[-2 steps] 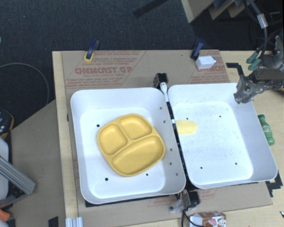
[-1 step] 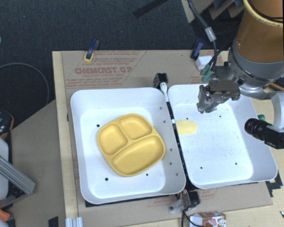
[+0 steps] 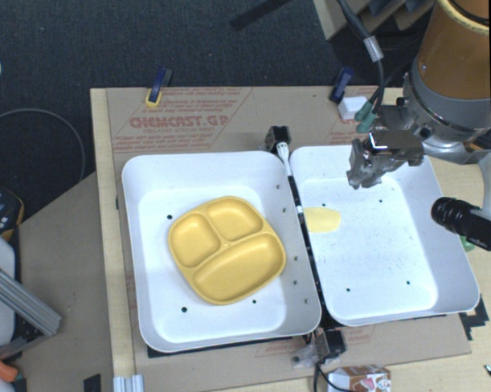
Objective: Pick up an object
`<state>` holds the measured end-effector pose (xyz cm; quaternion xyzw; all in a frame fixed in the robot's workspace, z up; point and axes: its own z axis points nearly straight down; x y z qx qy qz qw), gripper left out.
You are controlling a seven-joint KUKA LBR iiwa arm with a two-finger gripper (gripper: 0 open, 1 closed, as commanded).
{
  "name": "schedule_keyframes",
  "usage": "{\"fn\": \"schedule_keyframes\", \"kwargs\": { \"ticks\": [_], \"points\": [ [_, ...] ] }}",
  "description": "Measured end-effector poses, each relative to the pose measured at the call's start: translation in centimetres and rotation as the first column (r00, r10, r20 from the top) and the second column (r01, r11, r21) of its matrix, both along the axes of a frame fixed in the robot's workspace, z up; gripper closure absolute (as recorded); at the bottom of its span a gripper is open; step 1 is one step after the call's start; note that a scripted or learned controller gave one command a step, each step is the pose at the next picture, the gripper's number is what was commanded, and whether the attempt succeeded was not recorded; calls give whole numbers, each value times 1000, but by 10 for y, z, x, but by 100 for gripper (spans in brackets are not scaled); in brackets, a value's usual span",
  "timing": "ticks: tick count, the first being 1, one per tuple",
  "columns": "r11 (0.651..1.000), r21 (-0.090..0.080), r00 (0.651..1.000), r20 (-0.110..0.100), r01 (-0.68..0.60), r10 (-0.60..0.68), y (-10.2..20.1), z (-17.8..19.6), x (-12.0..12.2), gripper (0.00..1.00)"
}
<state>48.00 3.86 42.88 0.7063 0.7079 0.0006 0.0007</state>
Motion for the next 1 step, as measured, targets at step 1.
{"fn": "schedule_keyframes", "kwargs": {
  "ticks": [1],
  "points": [
    [1000, 0, 1000, -6, 3, -3, 4, -29, -1, 100]
  ]
}}
